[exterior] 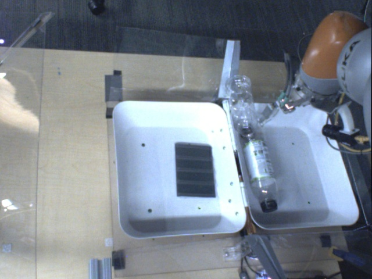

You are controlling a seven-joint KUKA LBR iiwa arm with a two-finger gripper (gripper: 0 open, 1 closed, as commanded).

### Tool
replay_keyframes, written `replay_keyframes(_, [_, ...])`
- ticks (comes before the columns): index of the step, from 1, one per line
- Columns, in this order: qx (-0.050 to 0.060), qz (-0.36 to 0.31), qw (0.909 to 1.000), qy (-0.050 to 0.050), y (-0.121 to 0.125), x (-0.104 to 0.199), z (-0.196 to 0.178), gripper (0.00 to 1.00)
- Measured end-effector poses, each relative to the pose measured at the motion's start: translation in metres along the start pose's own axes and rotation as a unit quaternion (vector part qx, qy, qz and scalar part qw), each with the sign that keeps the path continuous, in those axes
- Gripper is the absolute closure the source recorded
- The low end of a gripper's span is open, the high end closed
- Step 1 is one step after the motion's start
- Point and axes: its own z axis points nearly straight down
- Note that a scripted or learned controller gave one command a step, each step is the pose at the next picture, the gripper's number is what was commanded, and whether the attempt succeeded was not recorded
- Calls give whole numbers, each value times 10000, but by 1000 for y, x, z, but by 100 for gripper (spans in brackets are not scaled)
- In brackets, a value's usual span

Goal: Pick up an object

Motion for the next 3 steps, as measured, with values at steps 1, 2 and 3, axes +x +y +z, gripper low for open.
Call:
replay_keyframes(1, [83, -57, 9999, -71, -4, 2, 43, 0])
replay_keyframes(2, [-102, -551, 9984, -49, -23, 29, 48, 0])
replay_keyframes(3, [-339, -1012, 9941, -202, -48, 48, 40, 0])
